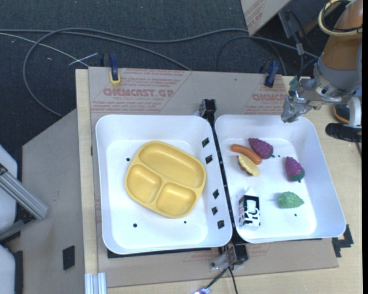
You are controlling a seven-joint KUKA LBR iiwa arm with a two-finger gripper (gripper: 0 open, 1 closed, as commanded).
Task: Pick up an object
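Robotics lab test bench: two white bins (109,189) on board held by blue clamps (114,68), cables (52,49) trailing over dark carpet, toy food, cardboard box (261,12), aluminium frame rail (20,192) at left.

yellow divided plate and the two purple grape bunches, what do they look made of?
Yellow divided plate: looks like molded plastic, semi-matte, going by its uniform color and soft rounded compartment ridges with faint sheen.
Purple grape bunches: probably toy plastic or rubber; bumpy molded surface, flat saturated color and small highlights. Too small to tell hard from soft.
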